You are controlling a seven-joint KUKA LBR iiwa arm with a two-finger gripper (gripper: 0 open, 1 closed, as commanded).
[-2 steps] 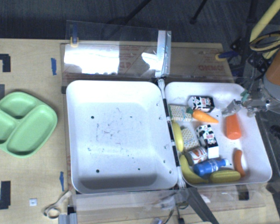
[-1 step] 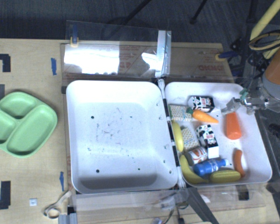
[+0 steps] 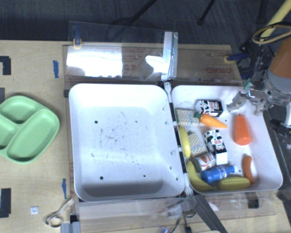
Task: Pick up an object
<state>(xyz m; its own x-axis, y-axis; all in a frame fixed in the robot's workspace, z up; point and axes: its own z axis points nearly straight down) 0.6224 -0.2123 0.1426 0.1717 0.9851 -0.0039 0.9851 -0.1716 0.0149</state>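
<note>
Toys crowd the right bin [image 3: 274, 176] — carrot [image 3: 214, 121], orange cylinder [image 3: 241, 129], blue bottle [image 3: 218, 173], bananas [image 3: 185, 142] and cow-print blocks [image 3: 215, 141] — while the gripper [image 3: 250, 102] hangs over that bin's far right corner, just beside the cylinder's top, with nothing seen in its grasp, though how far it gapes I cannot tell.

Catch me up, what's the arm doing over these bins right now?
The arm's gripper hovers at the far right edge of the right bin, nothing visibly between its fingers. The toys lie in that bin: a carrot, an orange cylinder, a blue bottle, bananas. The left bin sits alongside. No pick yet.
</note>
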